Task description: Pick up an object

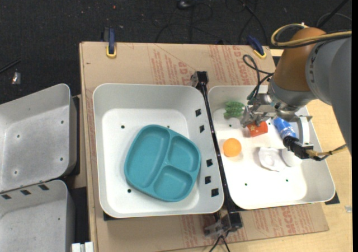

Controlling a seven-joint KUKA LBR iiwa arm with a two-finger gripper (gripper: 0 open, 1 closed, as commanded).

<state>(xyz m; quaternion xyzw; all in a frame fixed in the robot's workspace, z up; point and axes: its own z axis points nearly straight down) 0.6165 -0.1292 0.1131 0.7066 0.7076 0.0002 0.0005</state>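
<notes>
Gripper (254, 119) sits down on the red object (258, 129); finger state unclear

My gripper (254, 116) hangs low over the far part of the right white bin (313, 189), just above a small red block (258, 129). A green leafy toy (234, 109) lies to its left, an orange ball (231, 147) nearer, a blue bottle (284, 128) to the right. The left white bin (106, 133) holds a teal divided plastic plate (162, 162).
</notes>
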